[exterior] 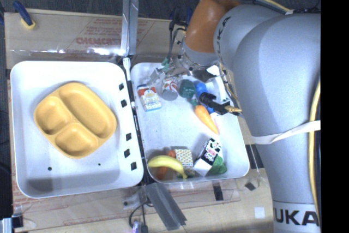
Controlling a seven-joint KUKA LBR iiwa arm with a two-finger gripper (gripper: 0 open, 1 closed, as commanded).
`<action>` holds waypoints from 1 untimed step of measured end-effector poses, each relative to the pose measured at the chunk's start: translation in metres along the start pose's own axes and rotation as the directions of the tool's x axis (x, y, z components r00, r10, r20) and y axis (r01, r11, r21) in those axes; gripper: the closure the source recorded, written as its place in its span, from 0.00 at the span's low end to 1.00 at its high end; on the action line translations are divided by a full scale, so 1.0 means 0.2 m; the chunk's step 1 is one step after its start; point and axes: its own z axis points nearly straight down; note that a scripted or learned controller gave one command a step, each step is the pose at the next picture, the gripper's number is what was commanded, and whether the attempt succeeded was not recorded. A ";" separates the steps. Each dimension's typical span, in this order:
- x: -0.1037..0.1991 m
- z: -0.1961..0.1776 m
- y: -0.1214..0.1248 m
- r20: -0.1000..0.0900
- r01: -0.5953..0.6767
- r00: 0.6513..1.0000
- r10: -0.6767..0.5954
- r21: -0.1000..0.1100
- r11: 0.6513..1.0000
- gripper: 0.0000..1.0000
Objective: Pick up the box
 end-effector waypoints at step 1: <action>-0.01 0.00 0.00 0.001 -0.075 0.997 0.075 -0.001 0.997 0.00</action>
